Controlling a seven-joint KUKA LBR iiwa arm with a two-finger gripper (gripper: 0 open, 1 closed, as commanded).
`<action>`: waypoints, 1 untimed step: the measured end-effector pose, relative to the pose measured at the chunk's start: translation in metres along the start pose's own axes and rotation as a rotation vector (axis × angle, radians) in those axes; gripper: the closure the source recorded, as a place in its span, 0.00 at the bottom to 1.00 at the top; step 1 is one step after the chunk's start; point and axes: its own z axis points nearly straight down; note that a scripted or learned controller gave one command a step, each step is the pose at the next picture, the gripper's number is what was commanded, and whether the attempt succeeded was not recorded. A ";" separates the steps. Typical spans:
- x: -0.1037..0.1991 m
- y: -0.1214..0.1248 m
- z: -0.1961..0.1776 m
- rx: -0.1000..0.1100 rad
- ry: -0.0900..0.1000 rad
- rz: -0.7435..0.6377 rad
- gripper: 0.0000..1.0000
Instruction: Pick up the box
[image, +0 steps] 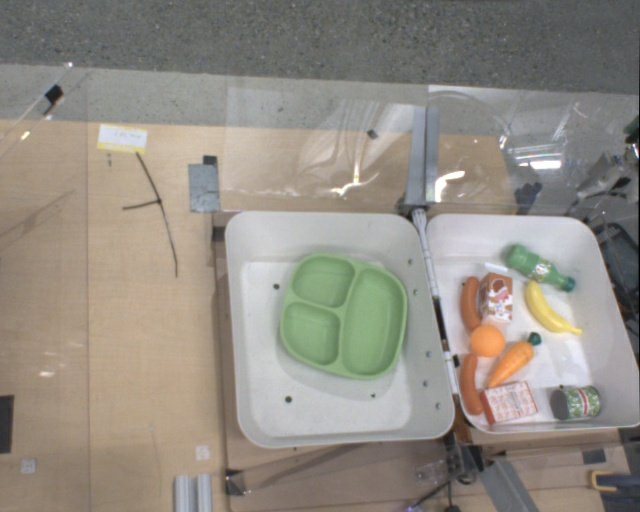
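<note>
While its print is too small to read, the small red-and-white carton box lies flat at the right bin's near edge, between a sausage and a green-labelled can.

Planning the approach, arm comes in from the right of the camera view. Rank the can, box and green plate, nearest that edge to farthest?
1. can: front right corner of the right bin, nearest the right edge.
2. box: just left of the can, same bin.
3. green plate: middle of the left bin, farthest.
</note>
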 end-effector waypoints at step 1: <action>0.005 -0.064 0.193 0.008 0.016 -0.010 0.00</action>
